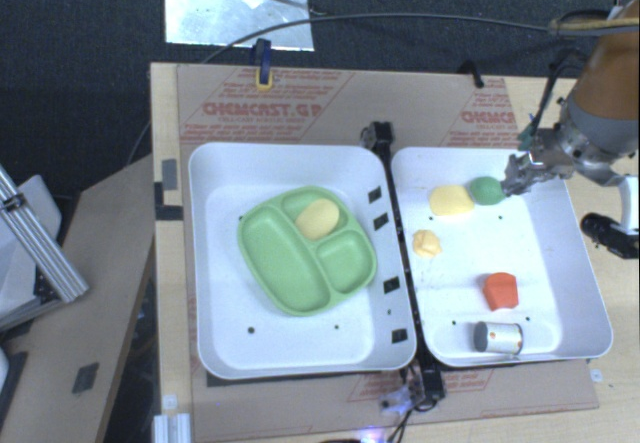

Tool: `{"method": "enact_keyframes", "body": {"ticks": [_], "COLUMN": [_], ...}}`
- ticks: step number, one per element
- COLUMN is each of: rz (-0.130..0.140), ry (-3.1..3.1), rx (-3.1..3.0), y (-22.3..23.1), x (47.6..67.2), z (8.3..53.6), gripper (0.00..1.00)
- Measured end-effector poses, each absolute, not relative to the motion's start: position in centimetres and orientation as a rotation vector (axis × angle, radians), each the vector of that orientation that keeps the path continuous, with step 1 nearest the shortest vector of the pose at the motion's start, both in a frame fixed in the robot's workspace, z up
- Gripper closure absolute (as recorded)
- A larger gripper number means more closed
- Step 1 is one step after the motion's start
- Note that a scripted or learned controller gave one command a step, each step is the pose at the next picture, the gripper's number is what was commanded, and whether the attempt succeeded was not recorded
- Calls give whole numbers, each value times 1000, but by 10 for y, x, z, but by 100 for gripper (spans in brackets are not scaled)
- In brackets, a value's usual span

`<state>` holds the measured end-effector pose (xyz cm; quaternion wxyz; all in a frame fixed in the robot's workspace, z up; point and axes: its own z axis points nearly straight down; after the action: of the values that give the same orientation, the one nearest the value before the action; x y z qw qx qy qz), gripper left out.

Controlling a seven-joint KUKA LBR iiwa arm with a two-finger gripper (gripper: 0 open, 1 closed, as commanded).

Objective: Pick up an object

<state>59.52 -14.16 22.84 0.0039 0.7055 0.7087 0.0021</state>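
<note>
The claw is low in the right bin, just beside a green ball thing. Can't tell if it's open or closed, too blurry.

Right bin has 5 things: green ball thing, a yellow lump touching it, a small yellow piece, 1 orange block & 1 silver can.

Left bin has 1 green tray w/ 3 parts; 1 yellow thing sits in the top part.

The brown board under the bins says "CHEMCAST GP" in red.
</note>
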Motion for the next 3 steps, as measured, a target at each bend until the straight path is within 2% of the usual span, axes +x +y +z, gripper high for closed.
{"method": "enact_keyframes", "body": {"ticks": [1, 3], "rz": [4, 2], "ry": [2224, 2233], "rx": [2213, 2212], "y": [-142, -35], "x": [596, 578], "z": [245, 221], "gripper": [100, 100]}}
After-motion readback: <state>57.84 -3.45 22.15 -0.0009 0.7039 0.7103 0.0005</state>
